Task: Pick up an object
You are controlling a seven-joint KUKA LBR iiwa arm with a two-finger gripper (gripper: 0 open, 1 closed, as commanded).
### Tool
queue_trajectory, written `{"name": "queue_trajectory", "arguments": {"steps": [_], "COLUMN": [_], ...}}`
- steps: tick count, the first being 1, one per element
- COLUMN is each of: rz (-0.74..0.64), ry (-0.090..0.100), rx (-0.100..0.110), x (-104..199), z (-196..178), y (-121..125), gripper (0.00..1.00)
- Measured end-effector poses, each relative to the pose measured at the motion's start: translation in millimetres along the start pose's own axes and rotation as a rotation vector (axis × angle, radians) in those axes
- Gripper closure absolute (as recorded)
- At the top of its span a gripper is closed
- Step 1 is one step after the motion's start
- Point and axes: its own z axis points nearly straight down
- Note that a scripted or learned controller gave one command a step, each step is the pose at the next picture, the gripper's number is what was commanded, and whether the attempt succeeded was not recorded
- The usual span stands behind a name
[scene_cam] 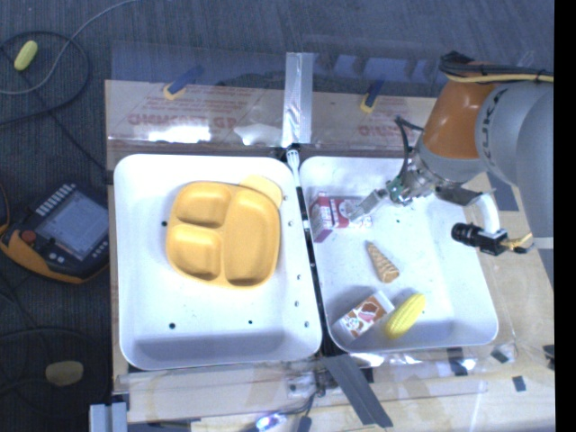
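In the right bin (468, 277) lie a red and white packet (324, 214) near its left wall, a brown ice-cream cone (382, 262) in the middle, a yellow corn cob (405, 314) and a small red and white carton (363, 317) at the front. My gripper (360, 209) reaches in from the right, low over the bin floor. Its tip is right beside the packet's right edge. Nothing shows held in it.
The left bin (144, 322) holds a yellow sectioned tray (223, 232) with a pale yellow round piece (263, 187) at its back right corner. A raised divider (306, 259) separates the bins. The orange-banded wrist (454, 120) hangs over the right bin's back right corner.
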Motion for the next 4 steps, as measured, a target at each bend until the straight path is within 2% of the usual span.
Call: {"name": "queue_trajectory", "arguments": {"steps": [1,2,3,4], "rz": [0.062,-0.009,-0.009,-0.101], "ry": [0.004,0.006,0.009,0.013], "rx": [0.008,0.007,0.002,0.016], "x": [62,50,50,82], "z": [7,8,-4,-86], "y": [-34,11,13,47], "gripper": [0.0,0.0,1.0,1.0]}}
